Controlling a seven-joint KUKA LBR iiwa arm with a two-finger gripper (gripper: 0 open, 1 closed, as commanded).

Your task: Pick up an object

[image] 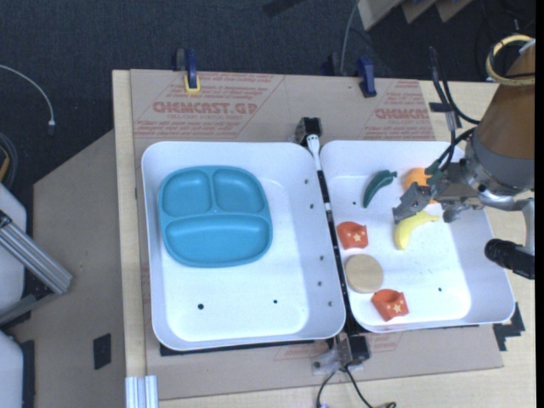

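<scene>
On the bench's right bin (476, 308), the gripper (422, 206) is seen just above the yellow banana (410, 229), jaw state untellable; a centred, squarely aligned descent is advised before closing.

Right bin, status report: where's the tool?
Tool low over right bin, above yellow banana. Orange piece close behind. Green pepper to its side.

A robotics lab, by the look of it. Two white bins (238, 330) sit on a protective board (255, 100) clamped to the desk. Behind the board, loose cables (348, 24) trail over dark carpet (102, 24).
</scene>
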